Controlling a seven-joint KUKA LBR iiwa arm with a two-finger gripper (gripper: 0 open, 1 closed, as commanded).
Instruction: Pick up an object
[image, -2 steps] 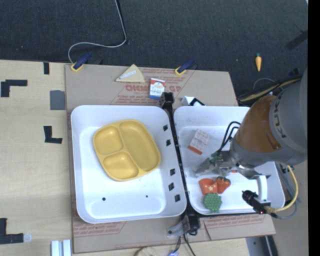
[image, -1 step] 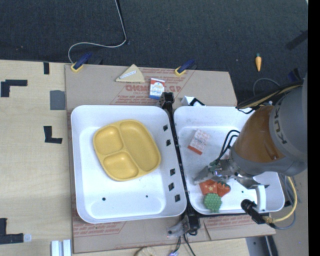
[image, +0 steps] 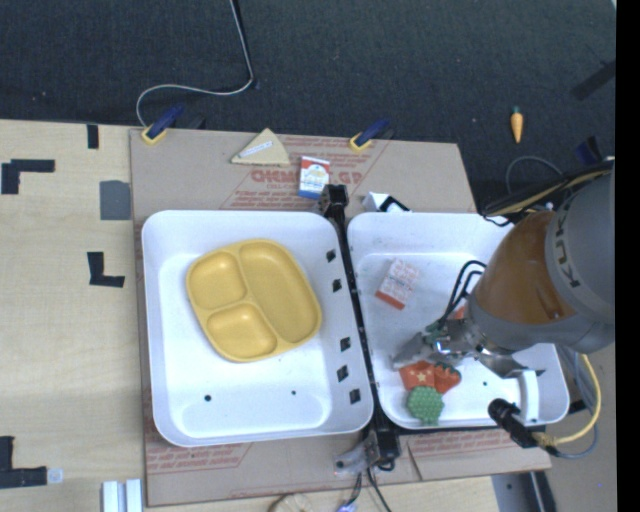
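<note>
In the right bin (image: 420, 235) lie a red and orange object (image: 430, 377), a green knobbly object (image: 425, 403) just below it, and a small pink-and-white packet (image: 398, 283) farther up. My gripper (image: 424, 347) is low in this bin, right above the red object and close to it. The grey arm with its orange band (image: 520, 275) reaches in from the right and hides the bin's right part. I see nothing held in the gripper.
The left bin (image: 170, 300) holds a yellow divided plate (image: 252, 298). Behind the bins, on the cardboard, lie a small red-and-white box (image: 314, 178) and a tan triangular piece (image: 263, 148). A black divider with clips (image: 345, 300) runs between the bins.
</note>
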